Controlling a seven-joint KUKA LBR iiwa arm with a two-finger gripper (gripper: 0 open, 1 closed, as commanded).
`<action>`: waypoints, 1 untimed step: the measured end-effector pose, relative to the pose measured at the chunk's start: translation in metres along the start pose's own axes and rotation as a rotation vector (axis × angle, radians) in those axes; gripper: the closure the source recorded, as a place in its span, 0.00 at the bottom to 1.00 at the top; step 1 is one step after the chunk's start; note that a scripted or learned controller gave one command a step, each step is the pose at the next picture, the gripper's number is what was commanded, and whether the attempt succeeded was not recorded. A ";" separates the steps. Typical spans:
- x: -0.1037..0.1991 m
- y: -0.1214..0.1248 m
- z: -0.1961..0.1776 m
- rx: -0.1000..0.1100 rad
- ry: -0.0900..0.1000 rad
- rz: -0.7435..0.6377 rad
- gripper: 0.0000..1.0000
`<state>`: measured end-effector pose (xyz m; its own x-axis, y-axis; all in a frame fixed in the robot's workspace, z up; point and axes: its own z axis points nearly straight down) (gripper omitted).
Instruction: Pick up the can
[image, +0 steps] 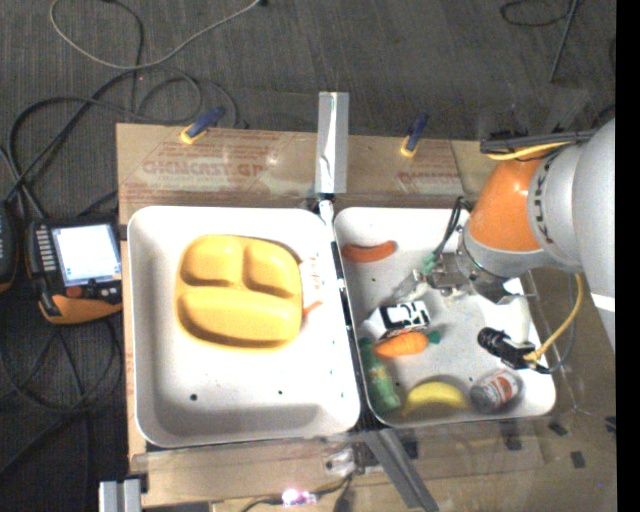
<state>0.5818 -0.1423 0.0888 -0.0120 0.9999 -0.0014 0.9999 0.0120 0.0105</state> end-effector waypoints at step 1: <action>-0.033 -0.004 0.000 0.000 0.000 -0.038 0.00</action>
<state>0.5785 -0.1757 0.0887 -0.0499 0.9988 -0.0016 0.9987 0.0499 0.0106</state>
